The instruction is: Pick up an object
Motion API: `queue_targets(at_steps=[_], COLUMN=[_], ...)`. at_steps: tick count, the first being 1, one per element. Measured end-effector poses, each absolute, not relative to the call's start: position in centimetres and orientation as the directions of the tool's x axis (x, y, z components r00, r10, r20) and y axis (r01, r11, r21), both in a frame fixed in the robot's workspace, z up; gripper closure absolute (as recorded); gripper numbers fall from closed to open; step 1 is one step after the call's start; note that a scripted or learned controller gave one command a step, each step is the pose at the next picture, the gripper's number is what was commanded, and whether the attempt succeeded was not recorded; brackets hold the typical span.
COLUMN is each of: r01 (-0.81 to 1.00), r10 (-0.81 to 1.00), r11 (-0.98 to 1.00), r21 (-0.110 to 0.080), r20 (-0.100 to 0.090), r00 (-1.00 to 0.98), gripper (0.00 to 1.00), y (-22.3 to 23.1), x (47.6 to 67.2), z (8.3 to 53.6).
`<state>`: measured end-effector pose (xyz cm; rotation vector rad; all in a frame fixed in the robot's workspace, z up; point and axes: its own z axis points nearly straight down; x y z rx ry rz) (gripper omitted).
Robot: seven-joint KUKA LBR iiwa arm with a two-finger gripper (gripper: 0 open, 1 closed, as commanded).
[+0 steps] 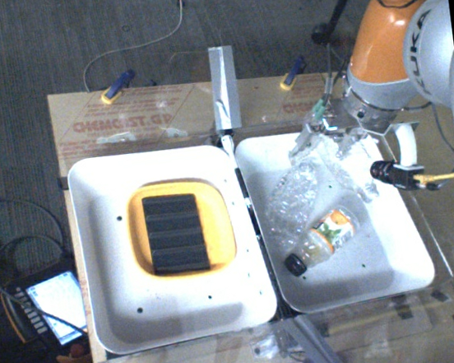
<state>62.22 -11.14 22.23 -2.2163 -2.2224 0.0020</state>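
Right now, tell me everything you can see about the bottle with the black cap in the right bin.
The bottle is clear plastic, with a black cap at its lower-left end and an orange, green and white label around its middle. It lies on its side, slanted, on the floor of the right bin, cap pointing toward the divider between the bins. Crumpled clear plastic lies right above it and seems to touch it. The gripper is up near the bin's far edge, apart from the bottle.

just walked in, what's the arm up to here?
The arm's gripper is down over the far side of the right bin, right at some crumpled clear plastic. A small bottle with an orange label lies nearer the front. The left bin holds a yellow tray with a black insert. No grasp visible yet.
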Motion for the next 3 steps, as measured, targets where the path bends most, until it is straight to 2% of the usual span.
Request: queue_targets(at_steps=[1, 2, 3], r01=[0.99, 0.999, 0.998], r10=[0.99, 0.999, 0.998], r11=[0.143, 0.034, 0.066], r21=[0.007, -0.002, 0.023], r20=[0.0, 0.002, -0.006], r00=[-0.143, -0.034, -0.066], gripper=[0.0, 0.0, 0.0], y=[-11.9, -16.5, -19.4], x=[58.2, 53.8, 49.2], z=[9.5, 12.1, 9.4])
